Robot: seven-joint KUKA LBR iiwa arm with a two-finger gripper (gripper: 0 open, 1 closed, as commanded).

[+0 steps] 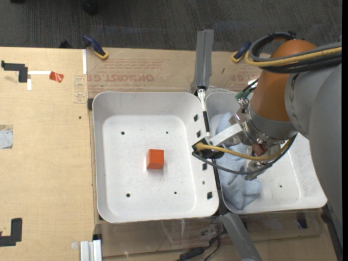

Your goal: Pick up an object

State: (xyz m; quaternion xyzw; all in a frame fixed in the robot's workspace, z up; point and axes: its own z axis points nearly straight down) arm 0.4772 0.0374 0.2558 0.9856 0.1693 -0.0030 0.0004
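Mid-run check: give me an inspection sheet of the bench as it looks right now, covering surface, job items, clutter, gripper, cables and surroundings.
Surface: two shallow white bins side by side, left bin and right bin, on a cardboard-covered bench.
Job's things: orange block lying near the middle of the left bin; pale blue cloth bunched in the right bin.
Clutter: nothing seen inside the bins besides these.
Gripper: gripper low over the cloth in the right bin; finger state hidden by the wrist.
Cables: yellow cable and black cable run from the wrist across the divider.
Surroundings: clamps on the bench's far edge; dark floor beyond.
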